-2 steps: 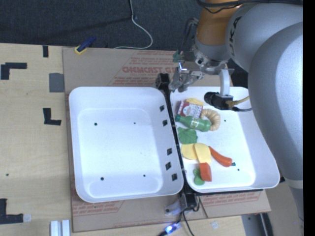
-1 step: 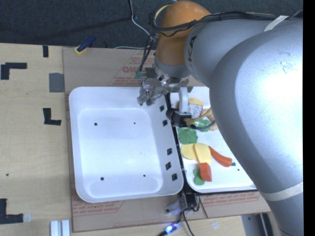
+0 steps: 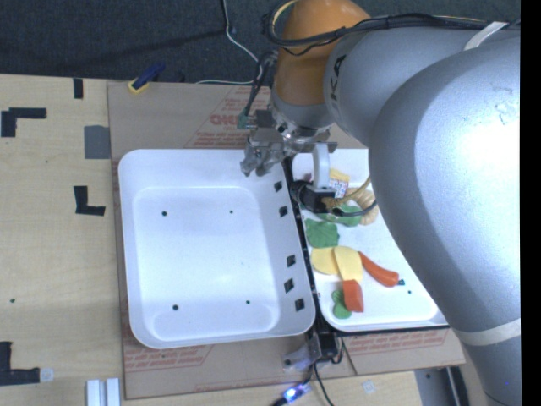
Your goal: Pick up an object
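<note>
The gripper hangs over the far rim between the two bins; how its grip stands, I cannot tell. In the right bin lie small toy foods: a green leaf, a yellow piece, an orange-red carrot.

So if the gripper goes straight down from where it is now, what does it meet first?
Probably the top rim of the left bin near the divider between the bins; the gripper hangs about there. Depth is unclear from this slanted view.
</note>
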`<state>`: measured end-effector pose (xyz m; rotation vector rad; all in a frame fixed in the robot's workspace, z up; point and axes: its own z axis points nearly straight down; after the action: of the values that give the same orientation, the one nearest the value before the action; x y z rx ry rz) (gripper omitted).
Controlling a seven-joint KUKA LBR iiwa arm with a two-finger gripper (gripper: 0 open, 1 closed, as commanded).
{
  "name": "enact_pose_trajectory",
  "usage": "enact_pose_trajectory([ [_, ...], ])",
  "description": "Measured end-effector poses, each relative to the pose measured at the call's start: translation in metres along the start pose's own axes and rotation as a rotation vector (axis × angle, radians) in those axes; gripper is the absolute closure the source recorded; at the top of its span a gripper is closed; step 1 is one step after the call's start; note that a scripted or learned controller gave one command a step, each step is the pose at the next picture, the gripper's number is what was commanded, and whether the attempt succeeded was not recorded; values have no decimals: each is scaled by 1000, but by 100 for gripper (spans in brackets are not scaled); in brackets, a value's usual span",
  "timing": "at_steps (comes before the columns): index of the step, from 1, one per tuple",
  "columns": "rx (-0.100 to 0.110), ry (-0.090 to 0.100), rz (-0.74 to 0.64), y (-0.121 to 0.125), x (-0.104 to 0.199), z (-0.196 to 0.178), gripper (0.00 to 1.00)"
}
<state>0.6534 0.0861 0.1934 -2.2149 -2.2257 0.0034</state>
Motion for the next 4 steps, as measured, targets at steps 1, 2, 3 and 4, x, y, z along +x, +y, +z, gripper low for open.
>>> enact_pose_trajectory([
  [1,0,-1,4,-10,4,10,100],
  [2,1,-1,3,-9,4,0,100],
  [3,4,-1,7,-77,-38,10,100],
  [4,-6,2,-2,7,21,49,100],
])
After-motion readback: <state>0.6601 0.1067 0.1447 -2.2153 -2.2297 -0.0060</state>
